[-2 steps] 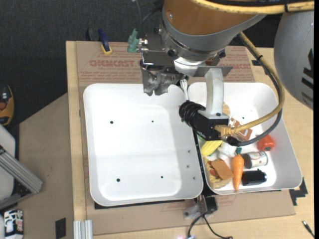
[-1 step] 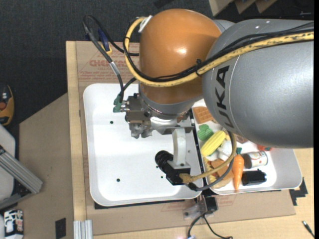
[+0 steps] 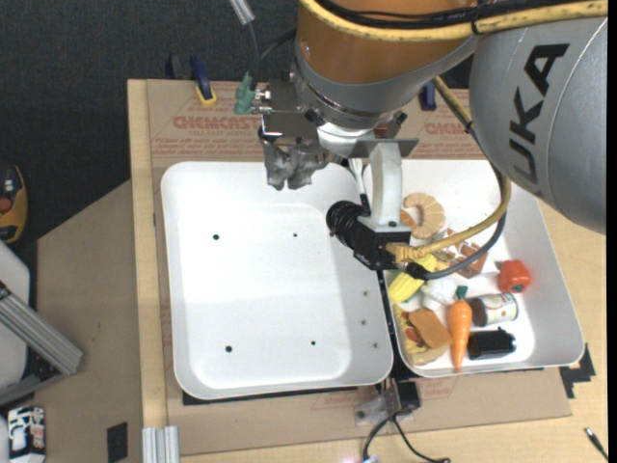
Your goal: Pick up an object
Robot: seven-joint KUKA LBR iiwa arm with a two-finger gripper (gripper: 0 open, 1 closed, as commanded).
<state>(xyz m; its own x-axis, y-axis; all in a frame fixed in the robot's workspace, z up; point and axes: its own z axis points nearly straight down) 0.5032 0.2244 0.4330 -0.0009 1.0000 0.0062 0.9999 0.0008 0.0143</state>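
Arm over the two bins, toys heaped in the right one.

From my remote seat I see the end effector point(image 3: 289, 170) hanging above the far edge of the left bin point(image 3: 193, 258), near the rim; its grey fingers point down, and I cannot tell whether they are spread or pressed together, nor can I see anything between them. The task's things lie in the right bin point(image 3: 549, 287), crowded into its near-left part: a carrot point(image 3: 460, 330) standing on end in the view, a yellow corn cob point(image 3: 406, 286), a brown bread piece point(image 3: 430, 328), a red pepper point(image 3: 514, 275), a small can point(image 3: 496, 308) and a black block point(image 3: 491, 344). A tan ridged toy point(image 3: 425, 213) sits farther back. A yellow cable point(image 3: 463, 234) loops over the pile. Both bins rest on the brown worktop point(image 3: 145, 220).
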